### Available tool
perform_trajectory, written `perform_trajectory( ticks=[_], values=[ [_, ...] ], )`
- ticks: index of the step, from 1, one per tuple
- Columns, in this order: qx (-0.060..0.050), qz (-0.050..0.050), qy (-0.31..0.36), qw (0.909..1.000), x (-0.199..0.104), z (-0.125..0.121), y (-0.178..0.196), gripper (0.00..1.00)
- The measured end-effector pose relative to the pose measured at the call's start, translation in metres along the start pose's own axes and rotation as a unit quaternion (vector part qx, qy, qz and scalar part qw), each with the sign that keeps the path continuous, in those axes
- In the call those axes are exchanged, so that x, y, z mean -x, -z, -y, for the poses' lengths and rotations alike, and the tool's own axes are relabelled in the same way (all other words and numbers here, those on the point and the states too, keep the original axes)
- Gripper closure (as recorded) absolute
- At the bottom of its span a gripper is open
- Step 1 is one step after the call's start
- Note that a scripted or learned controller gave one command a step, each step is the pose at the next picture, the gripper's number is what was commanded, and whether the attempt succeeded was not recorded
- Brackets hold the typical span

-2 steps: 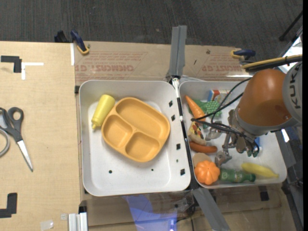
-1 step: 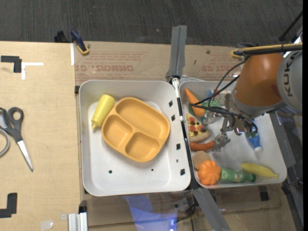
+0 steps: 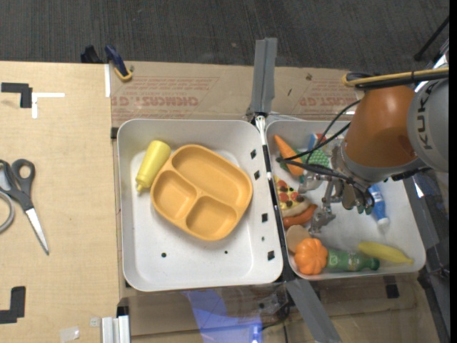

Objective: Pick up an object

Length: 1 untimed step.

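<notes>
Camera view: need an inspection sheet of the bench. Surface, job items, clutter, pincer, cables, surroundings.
Surface: two white bins side by side, left bin and right bin, on a bench covered with cardboard.
Job items: right bin holds a small pumpkin, green bottle, banana, pizza slice, carrot and a blue item.
Left bin: orange divided plate, yellow bottle touching its left edge.
Clutter: scissors on the table left of the bins.
Pincer: pincer low in the right bin, above the pumpkin; finger state unclear.
Cables: black cables run along the wrist.
Surroundings: dark floor behind the bench.
</notes>
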State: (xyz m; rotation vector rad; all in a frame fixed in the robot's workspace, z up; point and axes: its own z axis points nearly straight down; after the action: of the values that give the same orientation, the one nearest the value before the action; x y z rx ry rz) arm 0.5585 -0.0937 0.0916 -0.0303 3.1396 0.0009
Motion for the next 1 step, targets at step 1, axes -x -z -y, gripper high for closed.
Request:
perform_trajectory(
  ticks=[1],
  values=[
    [0.0, 0.0, 0.0, 1.0, -0.0253, 0.0176, 0.0002, 0.0]
  ],
)
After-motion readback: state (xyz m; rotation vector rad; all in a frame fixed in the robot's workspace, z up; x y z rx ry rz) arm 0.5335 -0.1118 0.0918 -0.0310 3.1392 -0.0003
